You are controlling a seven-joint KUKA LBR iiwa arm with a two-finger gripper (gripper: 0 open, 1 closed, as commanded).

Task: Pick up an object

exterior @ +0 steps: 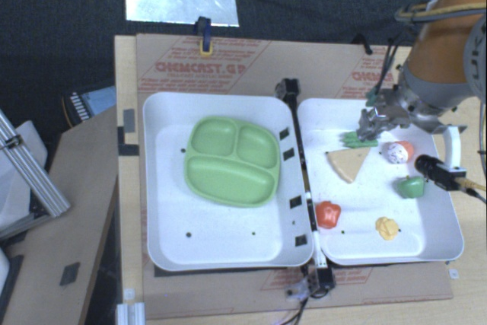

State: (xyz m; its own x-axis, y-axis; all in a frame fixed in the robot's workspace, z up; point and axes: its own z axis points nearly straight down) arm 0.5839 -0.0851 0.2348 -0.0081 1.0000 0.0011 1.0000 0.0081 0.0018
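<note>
Camera view: two white bins sit side by side; the left bin (163, 240) holds a green divided plate (231, 160) with bare floor all around it, while the right bin (434, 243) has open floor along its near edge. The grey arm reaches in from the right, its gripper (370, 122) lowered over a green toy (358, 138) near the far wall. A tan wedge (347, 163), red pepper (327, 215) and yellow piece (387, 227) lie apart.

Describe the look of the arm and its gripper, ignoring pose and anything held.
The arm has a rounded orange band above a grey wrist housing, with thin dark cables trailing along it. The gripper is small, dark grey metal, with compact mechanical parts.
</note>
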